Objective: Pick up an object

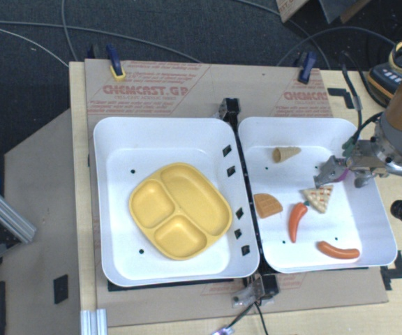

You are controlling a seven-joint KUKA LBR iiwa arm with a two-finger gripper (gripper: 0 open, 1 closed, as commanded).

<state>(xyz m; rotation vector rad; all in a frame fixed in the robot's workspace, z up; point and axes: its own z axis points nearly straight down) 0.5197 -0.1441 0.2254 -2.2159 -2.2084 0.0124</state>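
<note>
The right bin [375, 208] holds several toy foods. A tan cone piece [285, 154] lies at the back, an orange bread piece [266, 204] near the left wall, a red chili [296, 220] in the middle, a pale wedge slice [319, 199] beside it and an orange sausage [338, 250] at the front. My gripper [340, 179] hangs over the bin's right half, just behind and above the wedge slice. It is open, with nothing between its fingers.
The left bin [110, 187] holds a yellow divided plate [179, 209]. A black divider with clips [239, 187] runs between the bins. Blue clamps [116, 63] hold the cardboard base at the back. Cables lie on the dark floor beyond.
</note>
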